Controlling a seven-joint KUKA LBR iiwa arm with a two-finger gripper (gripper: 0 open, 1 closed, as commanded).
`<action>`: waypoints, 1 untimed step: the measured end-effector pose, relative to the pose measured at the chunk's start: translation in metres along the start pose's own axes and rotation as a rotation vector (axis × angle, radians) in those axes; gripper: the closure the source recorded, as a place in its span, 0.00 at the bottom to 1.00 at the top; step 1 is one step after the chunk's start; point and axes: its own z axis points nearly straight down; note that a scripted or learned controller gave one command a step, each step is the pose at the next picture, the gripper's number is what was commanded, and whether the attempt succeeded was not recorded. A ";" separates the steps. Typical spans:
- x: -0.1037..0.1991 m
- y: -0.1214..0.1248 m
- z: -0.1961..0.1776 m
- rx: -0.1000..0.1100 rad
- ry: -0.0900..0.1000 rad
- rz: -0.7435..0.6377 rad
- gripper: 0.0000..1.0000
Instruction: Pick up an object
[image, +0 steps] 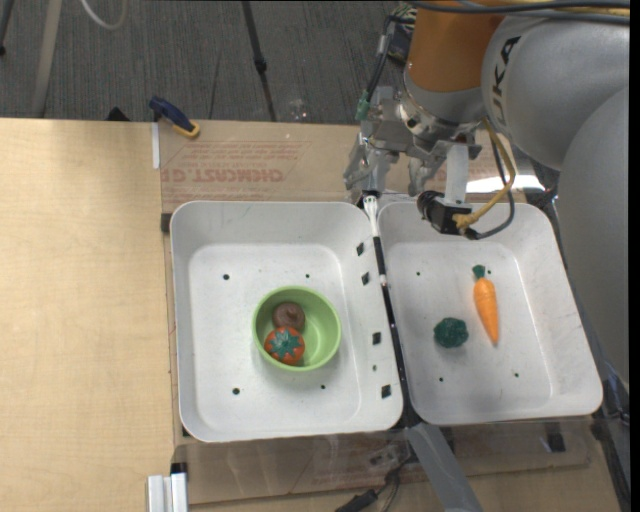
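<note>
An orange carrot (486, 307) with a green top lies in the right bin (540, 395), and a small dark green lump (451, 333) sits just left of it. In the left bin (215, 400) stands a green bowl (322, 340) that holds a brown round piece (289, 314) and a red-orange fruit (284, 344). My gripper (408, 182) hangs high over the back rims where the two bins meet, well behind all the objects. It is open, with nothing between its fingers.
Brown cardboard (240, 165) lies behind the left bin, with a blue and yellow clamp (173, 115) at its far corner. A wooden benchtop (80, 300) stretches to the left. The grey arm (570, 90) looms over the right bin's back right.
</note>
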 end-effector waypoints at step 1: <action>0.068 -0.008 0.100 0.002 -0.002 0.062 0.00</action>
